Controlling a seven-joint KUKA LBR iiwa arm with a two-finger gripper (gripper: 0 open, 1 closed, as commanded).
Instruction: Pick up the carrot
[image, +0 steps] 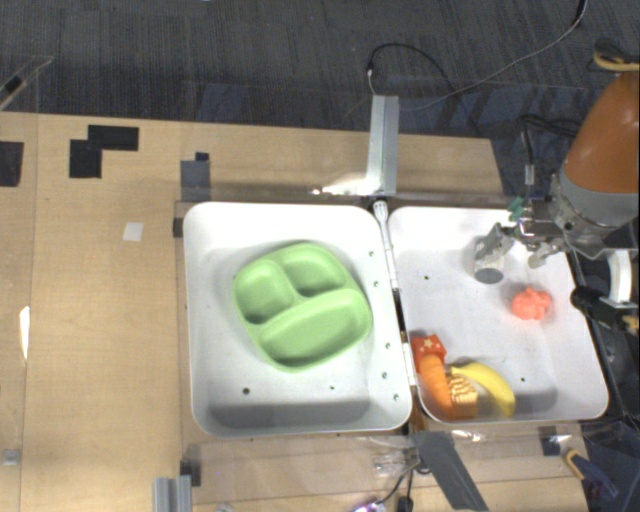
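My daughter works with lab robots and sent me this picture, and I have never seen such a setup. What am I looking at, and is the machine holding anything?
This is one camera fixed above a bench, looking down at a slant. The grey and orange shape at the right is a robot arm, and the small metal part at its end is its gripper, a two-finger hand. It hangs over the right bin with nothing between its fingers. The bench bears two shallow white bins. The left bin holds a green divided plate. In the right bin, near the front, lie a carrot, a banana and a small red item, with a pink-orange lump farther back. The robot is meant to pick up the carrot.
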